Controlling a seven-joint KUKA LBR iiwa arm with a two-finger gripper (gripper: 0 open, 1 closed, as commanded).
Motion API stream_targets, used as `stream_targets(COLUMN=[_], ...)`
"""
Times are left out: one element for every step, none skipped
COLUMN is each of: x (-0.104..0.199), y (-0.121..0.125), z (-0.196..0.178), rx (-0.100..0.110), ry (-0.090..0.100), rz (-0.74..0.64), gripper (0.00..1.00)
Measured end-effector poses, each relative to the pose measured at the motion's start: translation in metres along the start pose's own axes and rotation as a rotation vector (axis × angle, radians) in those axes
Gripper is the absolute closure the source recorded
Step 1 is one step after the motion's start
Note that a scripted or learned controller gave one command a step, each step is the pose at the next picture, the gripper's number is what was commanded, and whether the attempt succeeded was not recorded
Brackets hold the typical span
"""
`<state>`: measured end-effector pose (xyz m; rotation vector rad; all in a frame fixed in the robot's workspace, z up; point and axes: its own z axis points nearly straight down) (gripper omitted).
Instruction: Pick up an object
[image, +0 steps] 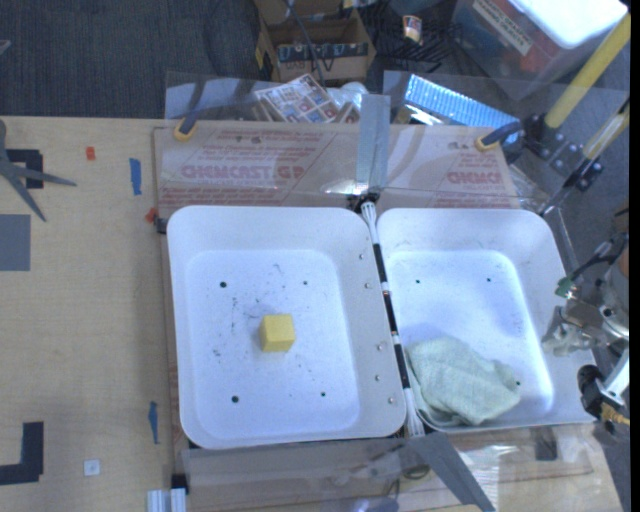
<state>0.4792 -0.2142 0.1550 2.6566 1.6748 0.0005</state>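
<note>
A crumpled pale green cloth (462, 380) lies low in the right bin (520, 235), and a yellow cube (277, 333) sits mid left bin (200, 240). The end effector (578, 328) hangs at the frame's right edge; I cannot tell its state. Nothing is picked up yet.

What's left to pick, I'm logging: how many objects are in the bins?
2: a yellow cube near the middle of the left bin, a pale cloth at the near edge of the right bin. The cloth may hide something.

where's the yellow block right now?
Camera view: the yellow block sits near the middle of the left-hand bin, alone there. Nearest neighbour is the pale green cloth in the right-hand bin's near-left corner.
</note>
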Motion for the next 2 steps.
stream_targets(x=[0.012,0.052], y=[-0.005,-0.015], z=[-0.036,-0.050], rx=[0.000,0.000], ry=[0.000,0.000], rz=[0.315,0.582], gripper=[1.00,1.00])
